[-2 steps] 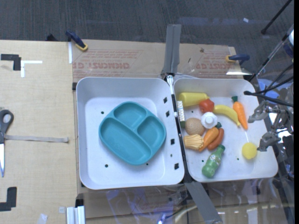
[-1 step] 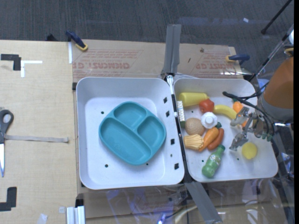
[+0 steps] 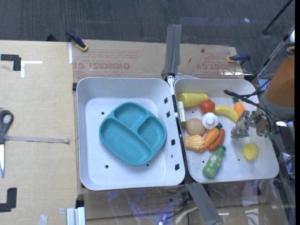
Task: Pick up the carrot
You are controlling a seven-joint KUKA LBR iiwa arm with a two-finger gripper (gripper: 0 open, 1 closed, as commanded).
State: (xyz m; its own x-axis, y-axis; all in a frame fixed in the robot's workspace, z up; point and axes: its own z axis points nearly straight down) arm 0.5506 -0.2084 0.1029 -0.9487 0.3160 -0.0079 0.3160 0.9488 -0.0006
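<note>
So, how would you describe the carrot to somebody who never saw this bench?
Look in the right bin, near its middle. The carrot lies slanted between a ridged yellow piece and a red sausage. It is plain orange and tapers to one end.

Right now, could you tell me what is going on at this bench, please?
The arm reaches in from the right, its gripper low over the right bin, which holds toy food. The carrot lies left of the gripper beside a red sausage and a potato, apart from the gripper. A green bottle and a lemon lie nearer the front. The left bin holds a blue tray.
</note>
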